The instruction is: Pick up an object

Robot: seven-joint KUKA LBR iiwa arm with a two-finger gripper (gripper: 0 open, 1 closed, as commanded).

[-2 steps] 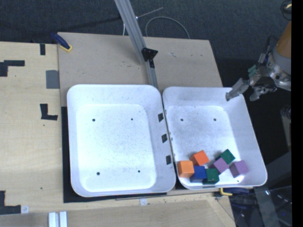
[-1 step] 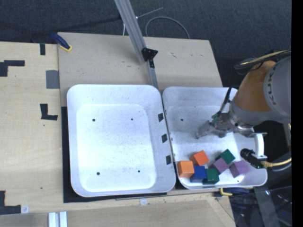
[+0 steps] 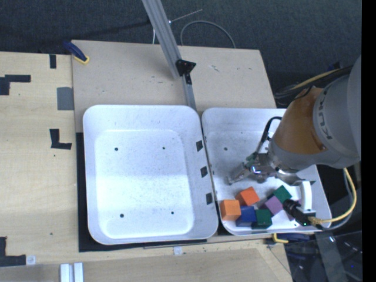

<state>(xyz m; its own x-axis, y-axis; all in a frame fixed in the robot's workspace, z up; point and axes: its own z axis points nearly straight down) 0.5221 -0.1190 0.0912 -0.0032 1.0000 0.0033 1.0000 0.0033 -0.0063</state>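
Several small blocks lie clustered at the near end of the right bin [image 3: 235, 128]: two orange blocks [image 3: 230, 208] [image 3: 249, 196], a blue block [image 3: 247, 215], a purple block [image 3: 274, 204] and two green blocks [image 3: 262, 218] [image 3: 283, 192]. My gripper [image 3: 244, 170] hangs over the middle of this bin, just beyond the upper orange block and apart from it. It stands open, and nothing shows between its metal fingers [image 3: 235, 177]. The grey arm with its orange band [image 3: 296, 131] covers the bin's right side.
The left bin [image 3: 141, 113] lies beside the right one, sharing a raised divider rim [image 3: 202, 163]. A slanted metal pole [image 3: 164, 31] crosses the bench at the back. Cables [image 3: 346, 201] loop near the right bin's far corner.
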